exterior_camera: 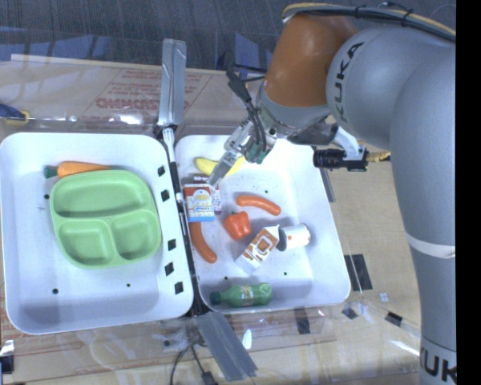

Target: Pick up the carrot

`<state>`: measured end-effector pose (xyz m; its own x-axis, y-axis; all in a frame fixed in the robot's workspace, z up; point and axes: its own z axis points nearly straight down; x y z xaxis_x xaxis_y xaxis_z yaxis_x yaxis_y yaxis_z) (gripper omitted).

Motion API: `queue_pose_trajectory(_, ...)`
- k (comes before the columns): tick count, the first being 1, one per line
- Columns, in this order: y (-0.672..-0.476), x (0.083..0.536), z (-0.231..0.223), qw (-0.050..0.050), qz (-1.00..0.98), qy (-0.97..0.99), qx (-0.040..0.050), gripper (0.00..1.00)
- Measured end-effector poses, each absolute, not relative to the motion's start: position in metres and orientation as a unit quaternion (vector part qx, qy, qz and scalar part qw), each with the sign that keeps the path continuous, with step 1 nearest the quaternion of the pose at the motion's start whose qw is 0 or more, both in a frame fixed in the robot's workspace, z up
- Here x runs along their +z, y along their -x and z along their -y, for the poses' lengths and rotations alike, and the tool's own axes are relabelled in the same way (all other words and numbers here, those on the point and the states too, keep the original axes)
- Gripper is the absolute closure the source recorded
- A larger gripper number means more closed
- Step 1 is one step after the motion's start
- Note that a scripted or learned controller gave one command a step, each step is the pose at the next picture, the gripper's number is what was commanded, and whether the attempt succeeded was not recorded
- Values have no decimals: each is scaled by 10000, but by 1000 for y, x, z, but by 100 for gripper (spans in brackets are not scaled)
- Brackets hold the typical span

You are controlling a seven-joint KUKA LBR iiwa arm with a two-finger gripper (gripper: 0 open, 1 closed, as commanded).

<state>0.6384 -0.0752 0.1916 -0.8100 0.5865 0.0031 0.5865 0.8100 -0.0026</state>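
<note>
Here the end effector [224, 167] hangs over the banana [208, 165]; whether it is open or closed, I cannot tell.

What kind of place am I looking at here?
Probably a robotics lab bench set up for picking trials: a grey arm reaches over two white bins of toy food, including a carrot beside a green tray.
</note>
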Motion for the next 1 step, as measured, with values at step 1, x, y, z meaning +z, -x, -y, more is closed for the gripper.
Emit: queue_pose_trajectory(1, -601, 230, 60, 13, 9743, 2254, 5, 0)
